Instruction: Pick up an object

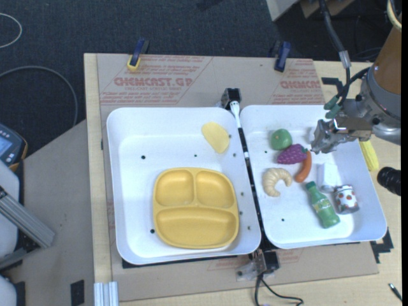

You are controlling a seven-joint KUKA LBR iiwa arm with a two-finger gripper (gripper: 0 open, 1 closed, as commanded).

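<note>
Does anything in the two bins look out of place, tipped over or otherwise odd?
Only small things. In the right bin, the green bottle lies on its side rather than upright. The yellow divided plate in the left bin sits slightly askew. Nothing looks spilled or damaged.

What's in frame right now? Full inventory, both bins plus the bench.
divided plate: 1, yellow, left bin, near front
flat yellow piece: 1, yellow, left bin, back right corner
apple: 1, green, right bin, back
grapes: 1 bunch, purple, right bin, just in front of the apple
carrot: 1, orange, right bin, beside the grapes
croissant: 1, tan, right bin, left of centre
bottle: 1, green, right bin, front
small can: 1, silver and red, right of the bottle
bins: 2, white, side by side
clamps: 2, blue, bench's back edge
hand: 1, grey, above the right bin's back
</note>
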